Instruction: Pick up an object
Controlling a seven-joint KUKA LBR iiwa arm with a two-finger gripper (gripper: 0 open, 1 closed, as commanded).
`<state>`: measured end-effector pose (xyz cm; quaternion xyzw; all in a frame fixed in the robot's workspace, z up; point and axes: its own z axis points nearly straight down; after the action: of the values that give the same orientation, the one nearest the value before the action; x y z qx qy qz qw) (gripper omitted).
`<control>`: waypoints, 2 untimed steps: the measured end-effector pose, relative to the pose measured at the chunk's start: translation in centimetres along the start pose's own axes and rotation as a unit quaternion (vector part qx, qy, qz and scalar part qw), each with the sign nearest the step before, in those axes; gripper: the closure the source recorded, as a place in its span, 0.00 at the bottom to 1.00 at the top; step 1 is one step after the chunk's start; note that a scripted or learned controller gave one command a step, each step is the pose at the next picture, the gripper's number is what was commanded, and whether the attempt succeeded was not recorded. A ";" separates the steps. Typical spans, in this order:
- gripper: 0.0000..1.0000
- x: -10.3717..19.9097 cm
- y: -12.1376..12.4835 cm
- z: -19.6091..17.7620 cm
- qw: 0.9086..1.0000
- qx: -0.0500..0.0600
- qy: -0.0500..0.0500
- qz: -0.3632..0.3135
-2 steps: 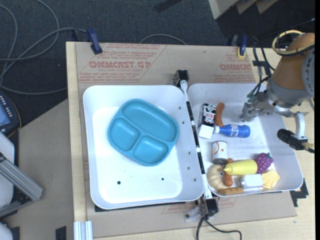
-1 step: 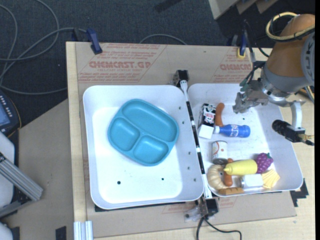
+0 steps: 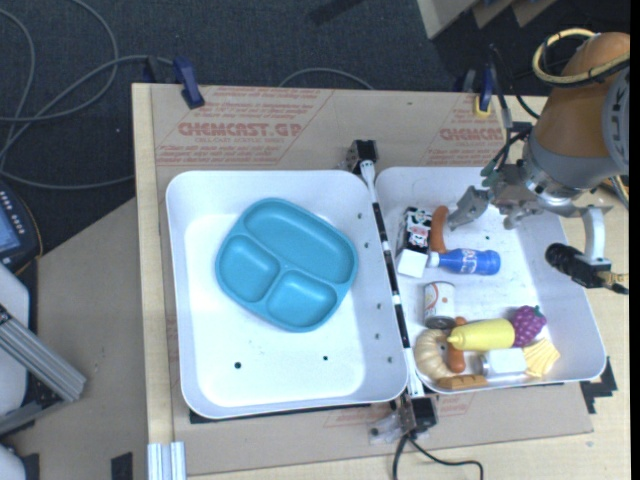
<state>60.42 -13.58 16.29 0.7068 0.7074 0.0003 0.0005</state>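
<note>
Grey metal two-finger tool (image 3: pixel 492 208) poised over the right shallow white plastic bin (image 3: pixel 570 298).
Its fingers are spread wide, nothing held; a glossy blue plastic bottle (image 3: pixel 468 261) lies just below.

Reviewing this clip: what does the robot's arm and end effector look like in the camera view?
The arm enters from the view's right: a rounded orange band sits above a grey wrist section, with a yellowish cable looping over the top. The end effector is grey metal with angular finger parts. A black cylindrical part sticks out on the side nearest the camera, by a pale grey bracket.
</note>
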 end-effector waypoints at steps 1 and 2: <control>0.00 1.1 -1.6 5.7 1.000 -0.006 -0.002 0.000; 0.00 -7.5 5.7 7.7 1.000 -0.001 0.002 0.001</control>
<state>66.13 -21.05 8.63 0.7079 0.7063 0.0021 -0.0005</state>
